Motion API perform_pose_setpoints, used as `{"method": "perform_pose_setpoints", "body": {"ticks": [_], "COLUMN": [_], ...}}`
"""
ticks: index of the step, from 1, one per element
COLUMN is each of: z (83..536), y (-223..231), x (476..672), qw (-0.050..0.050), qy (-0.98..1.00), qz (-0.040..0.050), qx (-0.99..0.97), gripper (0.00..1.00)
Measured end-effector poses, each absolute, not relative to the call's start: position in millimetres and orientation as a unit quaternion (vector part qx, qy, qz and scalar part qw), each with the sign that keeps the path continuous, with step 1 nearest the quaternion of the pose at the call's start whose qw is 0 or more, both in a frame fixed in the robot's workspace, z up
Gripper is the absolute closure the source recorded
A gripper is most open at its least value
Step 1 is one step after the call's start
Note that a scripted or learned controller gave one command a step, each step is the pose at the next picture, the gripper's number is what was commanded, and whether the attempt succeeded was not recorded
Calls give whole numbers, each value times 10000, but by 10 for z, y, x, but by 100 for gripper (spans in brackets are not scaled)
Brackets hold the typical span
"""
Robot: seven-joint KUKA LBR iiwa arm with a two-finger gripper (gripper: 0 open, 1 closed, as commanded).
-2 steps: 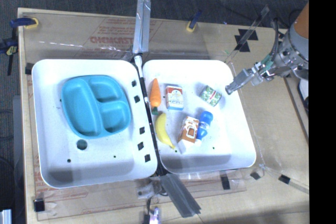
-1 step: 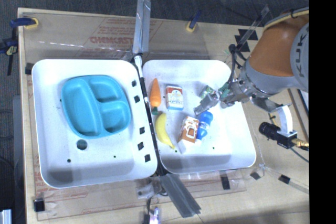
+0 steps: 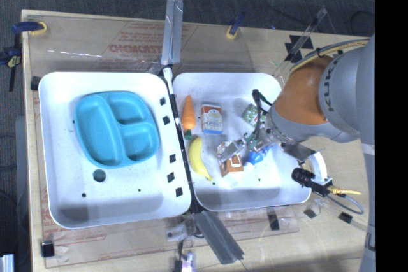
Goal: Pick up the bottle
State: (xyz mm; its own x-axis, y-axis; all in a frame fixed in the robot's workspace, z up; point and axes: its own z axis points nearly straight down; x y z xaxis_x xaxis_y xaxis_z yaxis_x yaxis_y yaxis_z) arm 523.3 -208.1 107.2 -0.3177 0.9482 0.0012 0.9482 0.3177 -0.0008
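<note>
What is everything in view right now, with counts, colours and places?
Bins: 2, white, side by side on the bench.
Divided tray: 1, blue, left bin.
Carrot: 1, orange, right bin, left edge.
Banana: 1, yellow, below the carrot.
Small carton: 1, white and orange, right bin middle.
Brown packet: 1, right bin, near the gripper.
Bottle: 1, clear greenish, right bin, upper right.
Arm: 1, grey and orange, from the right.
Gripper: 1, low in the right bin.
</note>
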Motion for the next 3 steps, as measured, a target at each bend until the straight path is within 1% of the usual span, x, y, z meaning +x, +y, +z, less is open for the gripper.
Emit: {"method": "perform_pose_setpoints", "body": {"ticks": [1,2,3], "z": [1916,1271,1697], "y": [-2117,-2107,-2110], "x": [5084,5578,5585], "qw": [15,-1,20], "qy": [-8086,-7829,-7723], "qz": [7,5,8], "qx": [-5884,-6222,-6352], "gripper": [0,0,0]}}
